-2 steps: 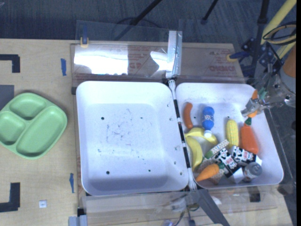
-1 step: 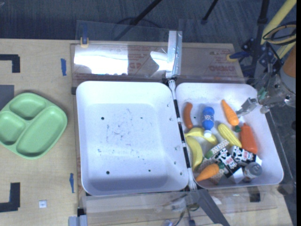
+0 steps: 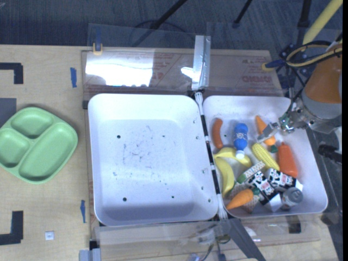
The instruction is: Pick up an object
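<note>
Nothing lifted yet: two-finger metal gripper (image 3: 270,134) hovers over the crowded right white bin (image 3: 317,192) (jaw state: cannot tell), small orange carrot (image 3: 261,124) alongside.

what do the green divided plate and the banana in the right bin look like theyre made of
Green divided plate: likely moulded plastic, one even pale green with soft rounded rims and a dull sheen. Banana: probably a plastic toy, uniformly bright yellow and smooth with no spots.
</note>
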